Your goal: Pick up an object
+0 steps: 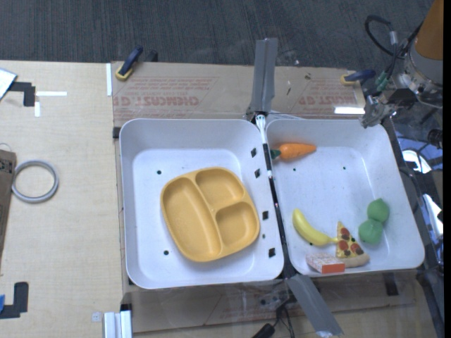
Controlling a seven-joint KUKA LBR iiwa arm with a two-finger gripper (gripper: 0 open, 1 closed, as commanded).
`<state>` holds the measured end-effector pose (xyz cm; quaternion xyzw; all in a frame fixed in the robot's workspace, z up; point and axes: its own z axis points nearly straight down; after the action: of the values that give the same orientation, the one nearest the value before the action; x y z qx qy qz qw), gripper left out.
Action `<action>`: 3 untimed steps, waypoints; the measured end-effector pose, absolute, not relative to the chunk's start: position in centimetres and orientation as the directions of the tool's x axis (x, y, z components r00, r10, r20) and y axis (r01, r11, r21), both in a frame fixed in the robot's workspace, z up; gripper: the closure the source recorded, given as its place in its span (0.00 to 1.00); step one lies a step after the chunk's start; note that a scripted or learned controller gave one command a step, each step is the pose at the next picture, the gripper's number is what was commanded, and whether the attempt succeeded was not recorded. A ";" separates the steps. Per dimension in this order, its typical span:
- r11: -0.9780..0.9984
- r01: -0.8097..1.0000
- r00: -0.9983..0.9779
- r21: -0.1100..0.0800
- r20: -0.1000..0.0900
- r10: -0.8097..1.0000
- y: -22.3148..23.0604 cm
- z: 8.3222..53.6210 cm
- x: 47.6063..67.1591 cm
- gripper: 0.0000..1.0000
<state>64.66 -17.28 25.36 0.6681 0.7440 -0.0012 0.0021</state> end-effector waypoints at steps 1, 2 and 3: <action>0.094 0.996 -0.094 0.000 -0.002 0.996 -19.1 35.6 65.8 1.00; 0.052 0.999 -0.052 -0.001 -0.001 0.999 -22.3 44.2 65.9 1.00; -0.057 0.998 0.057 -0.004 -0.001 0.998 -22.2 40.6 65.9 1.00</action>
<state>65.94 -22.20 40.64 0.7270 0.6867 -0.0016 -0.0009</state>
